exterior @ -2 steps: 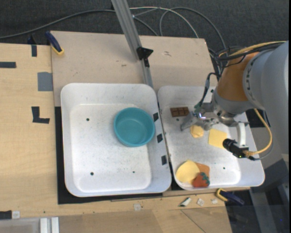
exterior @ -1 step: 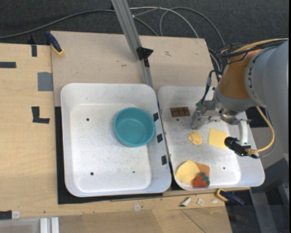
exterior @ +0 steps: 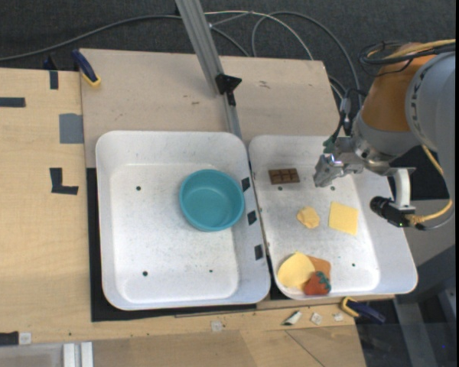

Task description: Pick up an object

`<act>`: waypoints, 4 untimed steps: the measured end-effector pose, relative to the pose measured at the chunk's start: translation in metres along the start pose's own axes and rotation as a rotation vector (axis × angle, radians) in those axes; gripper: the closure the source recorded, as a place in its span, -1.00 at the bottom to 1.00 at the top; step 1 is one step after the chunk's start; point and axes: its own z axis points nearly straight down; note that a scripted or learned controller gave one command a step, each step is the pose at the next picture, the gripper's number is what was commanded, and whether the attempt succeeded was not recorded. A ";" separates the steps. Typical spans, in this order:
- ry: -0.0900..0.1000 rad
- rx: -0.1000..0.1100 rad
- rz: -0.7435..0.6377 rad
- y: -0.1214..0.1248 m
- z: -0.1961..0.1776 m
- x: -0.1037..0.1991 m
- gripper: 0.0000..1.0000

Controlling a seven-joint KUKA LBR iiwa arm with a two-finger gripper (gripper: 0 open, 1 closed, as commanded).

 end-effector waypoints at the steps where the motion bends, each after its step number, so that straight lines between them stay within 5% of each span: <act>1: -0.001 -0.002 0.000 0.007 -0.061 -0.005 1.00; 2: 0.001 0.004 0.000 0.007 -0.076 -0.005 1.00; 4: 0.002 0.007 -0.004 0.000 -0.063 0.098 1.00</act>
